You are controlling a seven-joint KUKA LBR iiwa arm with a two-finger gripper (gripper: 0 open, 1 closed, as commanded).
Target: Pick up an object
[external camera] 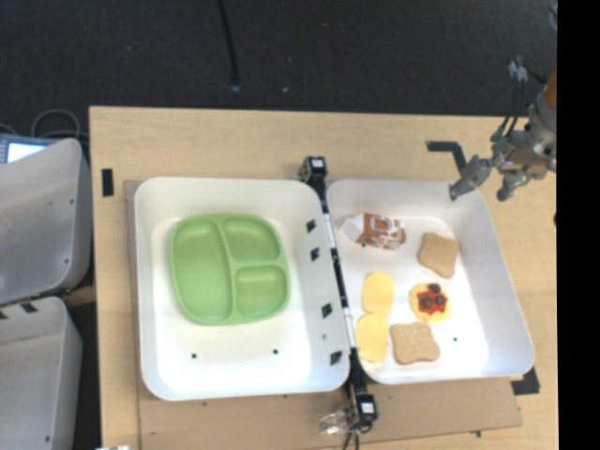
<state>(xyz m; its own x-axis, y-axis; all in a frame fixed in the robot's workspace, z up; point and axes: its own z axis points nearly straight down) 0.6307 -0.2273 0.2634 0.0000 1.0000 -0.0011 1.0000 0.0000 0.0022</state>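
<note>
The gripper [489, 184] hangs with its fingers apart and nothing between them, over the far right corner of the right bin [487, 279], likely staged for a descent. The nearest candidate, a bread slice [438, 253], lies below-left of it, loose and unobstructed.

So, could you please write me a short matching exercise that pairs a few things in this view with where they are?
Things:
1. green tray
2. wrapped snack
3. gripper
4. pizza piece

Places:
A. above the right bin's far right corner
B. in the left bin
C. right bin, between two toast pieces
D. right bin, far left part

Pairs: 1-B, 2-D, 3-A, 4-C
</note>
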